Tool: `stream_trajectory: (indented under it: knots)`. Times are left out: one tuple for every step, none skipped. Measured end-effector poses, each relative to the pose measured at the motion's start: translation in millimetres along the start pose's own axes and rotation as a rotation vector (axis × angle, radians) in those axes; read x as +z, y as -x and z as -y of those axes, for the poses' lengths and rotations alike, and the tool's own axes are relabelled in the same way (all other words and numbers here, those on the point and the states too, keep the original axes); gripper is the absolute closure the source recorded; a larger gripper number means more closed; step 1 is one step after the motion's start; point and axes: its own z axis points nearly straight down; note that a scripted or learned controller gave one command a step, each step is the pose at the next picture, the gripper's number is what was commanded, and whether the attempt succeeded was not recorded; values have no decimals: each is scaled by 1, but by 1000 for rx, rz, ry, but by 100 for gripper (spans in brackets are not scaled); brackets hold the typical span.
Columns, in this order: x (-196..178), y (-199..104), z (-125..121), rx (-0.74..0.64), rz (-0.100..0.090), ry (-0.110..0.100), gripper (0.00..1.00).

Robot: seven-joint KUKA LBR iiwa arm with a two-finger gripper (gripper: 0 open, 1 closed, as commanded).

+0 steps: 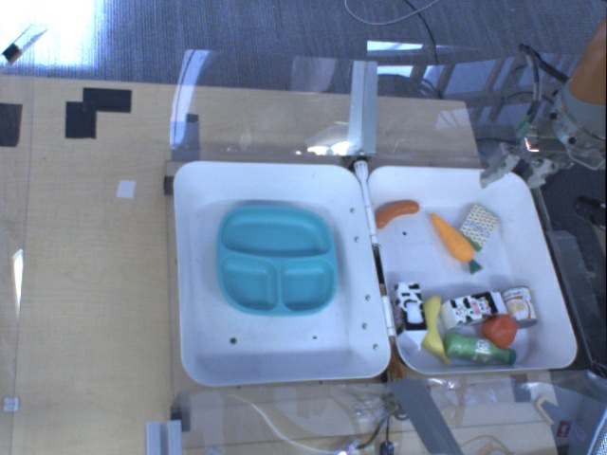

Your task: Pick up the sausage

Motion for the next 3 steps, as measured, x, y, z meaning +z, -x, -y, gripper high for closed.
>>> stream_trajectory:
  knots:
    - [-157,-47,-23,-243,3,5,0]
    - [-167,-48,-25,-251,6,8,100]
    - [-208,-99,-23,-487,2,5,100]
